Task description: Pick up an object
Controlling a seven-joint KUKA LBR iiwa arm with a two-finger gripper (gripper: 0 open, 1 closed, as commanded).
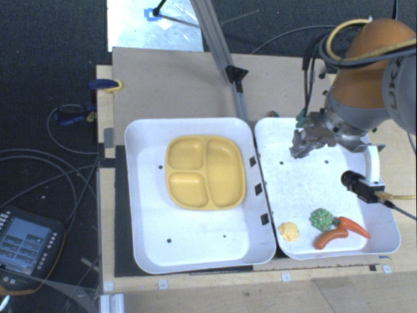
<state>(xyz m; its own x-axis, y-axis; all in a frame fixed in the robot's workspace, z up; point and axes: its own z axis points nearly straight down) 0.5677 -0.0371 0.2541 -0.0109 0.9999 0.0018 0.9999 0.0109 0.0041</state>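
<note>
Glossy yellow plastic tray (205, 172) in smooth white plastic bin (146, 240)

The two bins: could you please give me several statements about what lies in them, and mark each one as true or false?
1. The yellow plate lies in the left bin. True.
2. The plate has three compartments. True.
3. The broccoli lies on the plate. False: it lies in the right bin, near that bin's front edge.
4. The gripper is over the left bin. False: it is over the back part of the right bin.
5. The orange piece lies beside the broccoli. True.
6. The small yellow piece lies at the back of the right bin. False: it lies near the front, by the bin's left wall.
</note>
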